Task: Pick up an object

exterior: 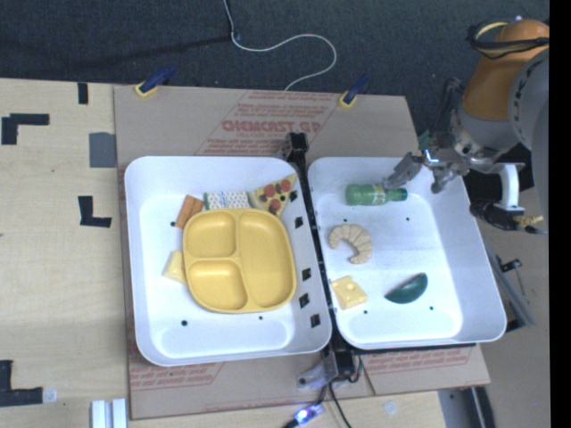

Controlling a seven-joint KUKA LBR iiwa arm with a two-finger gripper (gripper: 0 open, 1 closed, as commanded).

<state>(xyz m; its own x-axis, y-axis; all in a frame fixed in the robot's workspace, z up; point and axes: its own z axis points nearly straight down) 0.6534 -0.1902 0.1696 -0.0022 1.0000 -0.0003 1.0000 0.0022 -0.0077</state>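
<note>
Where the arm [500,87] reaches in from the right edge of the surface [53,239], its gripper [417,175] hangs over the far right corner of the right bin [464,319]. Two fingers [399,175] show, spread fairly wide, with nothing between them; one tip sits just beside the cap end of the green bottle [375,194], and whether it touches is hard to tell.

That green bottle lies on its side along the far wall of the right bin. Near the bin's middle, toward its left wall, lies a tan croissant [351,242]. Closer to the near edge sit a yellow cheese block [349,292], by the left wall, and a dark green piece [407,289] to its right, the two well apart.

Most of the left bin [147,328] is taken up by a yellow divided plate [239,261]. Behind the plate, along the far wall, lie an orange piece [189,209], a pale patterned item [227,201] and a pizza slice [277,193]. A yellow wedge [174,267] pokes out at the plate's left rim.

Both bins rest on a cardboard sheet [259,123] clipped at its far edge, and a white cable [285,47] loops over the dark floor beyond.
</note>
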